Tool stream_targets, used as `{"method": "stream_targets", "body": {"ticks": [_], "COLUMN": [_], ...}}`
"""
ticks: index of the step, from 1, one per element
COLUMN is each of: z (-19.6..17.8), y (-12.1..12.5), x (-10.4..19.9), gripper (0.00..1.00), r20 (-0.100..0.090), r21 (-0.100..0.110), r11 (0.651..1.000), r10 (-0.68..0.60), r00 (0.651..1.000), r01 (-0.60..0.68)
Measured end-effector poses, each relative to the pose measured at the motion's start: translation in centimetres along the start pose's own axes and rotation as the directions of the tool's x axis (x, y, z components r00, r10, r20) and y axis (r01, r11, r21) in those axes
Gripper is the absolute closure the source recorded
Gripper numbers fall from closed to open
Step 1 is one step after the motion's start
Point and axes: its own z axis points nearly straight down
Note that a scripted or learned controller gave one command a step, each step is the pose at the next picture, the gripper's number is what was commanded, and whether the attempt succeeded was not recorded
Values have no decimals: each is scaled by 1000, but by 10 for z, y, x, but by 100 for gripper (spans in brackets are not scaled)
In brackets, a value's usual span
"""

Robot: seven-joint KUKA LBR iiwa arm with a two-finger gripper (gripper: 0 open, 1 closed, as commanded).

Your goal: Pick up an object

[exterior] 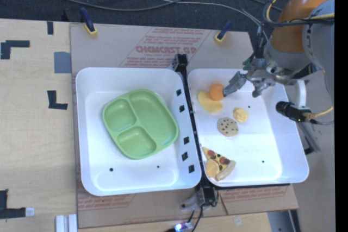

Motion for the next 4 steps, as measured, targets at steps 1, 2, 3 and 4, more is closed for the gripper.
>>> {"method": "stream_targets", "body": {"ticks": [1,2,3,4], "z": [-9,41,95,82], "y": [3,10,10,10], "x": [0,8,8,9], "gripper": [0,0,0,100], "r20": [2,3,4,3], "r21": [-14,-11,-12,-14], "r11": [1000,1000,1000,1000], "r10": [-4,-4,-4,-5], "r00": [1000,1000,1000,1000], "r01": [4,4,4,5]}}
